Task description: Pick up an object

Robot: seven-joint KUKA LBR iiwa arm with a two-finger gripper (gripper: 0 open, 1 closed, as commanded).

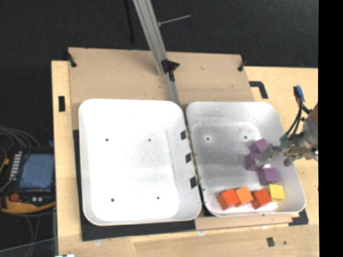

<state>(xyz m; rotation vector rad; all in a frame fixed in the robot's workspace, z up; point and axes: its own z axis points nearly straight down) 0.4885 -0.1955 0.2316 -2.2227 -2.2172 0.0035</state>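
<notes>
Purple blocks (259,158) near right bin's (225,114) right wall, claw (273,153) beside them, grip state unclear

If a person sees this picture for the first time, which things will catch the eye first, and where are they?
The bright wooden blocks in the right white bin stand out first: three purple cubes near its right wall, and a row of orange blocks with one yellow cube along its near edge. Next comes the gripper, reaching in from the right beside the purple cubes.
</notes>
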